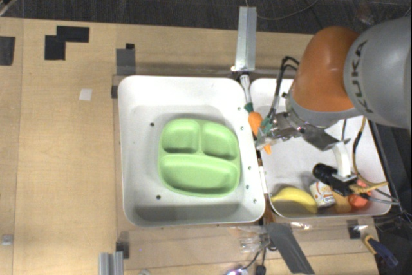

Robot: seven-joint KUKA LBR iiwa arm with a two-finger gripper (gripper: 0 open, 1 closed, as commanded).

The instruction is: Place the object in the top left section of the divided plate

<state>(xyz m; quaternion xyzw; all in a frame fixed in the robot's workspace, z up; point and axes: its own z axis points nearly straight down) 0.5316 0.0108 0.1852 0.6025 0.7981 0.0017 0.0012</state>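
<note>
Green, smooth, plastic-looking divided plate (196,158): a rounded rectangle, matte. It has two small sections along the top and one long section below. It lies flat in the middle of the left bin (138,138), with nothing in any section.

Both bins are white and shallow, with rounded corners and sloped walls. They sit side by side on a pale wood-grain worktop (58,158).

The arm (380,74) is a grey, glossy casing with a domed orange band (325,67) above the wrist. It reaches in over the right bin (290,164).

The claw (267,132) is low at the right bin's left wall, just beside the divide between the bins. Its state cannot be told, as the wrist hardware crowds the view.

The orange object (255,120) is small, rounded and smooth, with a hint of green at its upper end. It sits against the right bin's left wall, touching or just beside the claw on the claw's upper-left side. Whether the claw grips it cannot be told. A smaller orange sliver shows just below the claw, possibly the same item. The object is outside the plate, and the plate's top left section is near, on its left.

At the right bin's bottom edge:
- A yellow banana (293,198), curved and smooth.
- A small pale labelled item (322,193) beside the banana.
- A red piece (359,201) further right.
</note>
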